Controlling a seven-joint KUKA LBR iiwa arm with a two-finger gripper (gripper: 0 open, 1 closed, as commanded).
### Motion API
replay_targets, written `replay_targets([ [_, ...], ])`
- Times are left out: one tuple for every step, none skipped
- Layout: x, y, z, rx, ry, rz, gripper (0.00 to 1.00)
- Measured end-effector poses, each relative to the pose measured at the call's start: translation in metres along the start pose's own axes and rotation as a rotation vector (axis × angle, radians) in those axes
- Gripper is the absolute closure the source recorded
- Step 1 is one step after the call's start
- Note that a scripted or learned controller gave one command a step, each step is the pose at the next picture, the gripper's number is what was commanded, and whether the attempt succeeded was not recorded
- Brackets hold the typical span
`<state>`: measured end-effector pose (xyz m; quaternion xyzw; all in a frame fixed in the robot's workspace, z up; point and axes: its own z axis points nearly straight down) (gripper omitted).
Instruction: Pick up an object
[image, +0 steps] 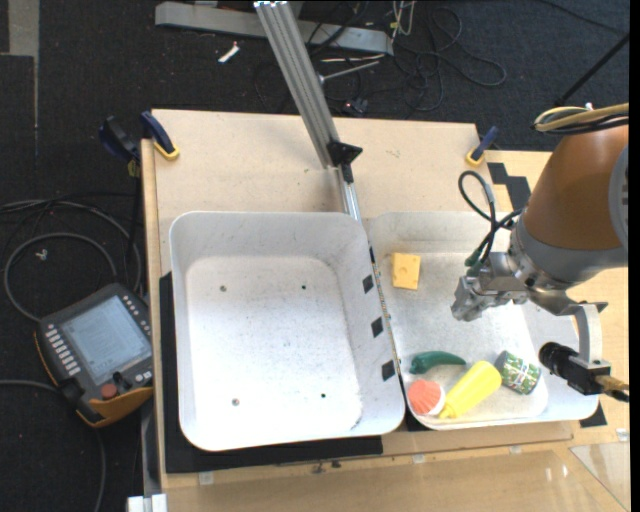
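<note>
- Frankly, we cannot tell whether the pincer (472, 303) is apart or together: it points down into the right bin (445, 238) and reads as one grey lump from above.
- We see the arm (575, 205) cut off by the frame's right side, its bulk covering the right bin's far corner.
- We make out a small green-patterned can (519, 373) at the bin's near right, its label too small to read.
- We see a yellow cheese-like block (406, 270) lying alone toward the bin's back left, well apart from the pincer.
- We find a yellow bottle-shaped object (470, 389) along the near edge, with a dark green piece (437, 360) just above it and a red-orange round thing (426, 397) touching its left end.
- We see the left bin (190, 250) beside it on the counter (250, 160).
</note>
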<state>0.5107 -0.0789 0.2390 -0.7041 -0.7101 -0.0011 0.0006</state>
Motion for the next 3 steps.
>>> replay_targets([
  [0.049, 0.003, 0.009, 0.002, -0.001, 0.0, 1.0],
  [0.102, 0.009, 0.005, 0.001, -0.001, 0.0, 1.0],
  [0.155, -0.001, -0.005, 0.0, 0.0, -0.001, 1.0],
])
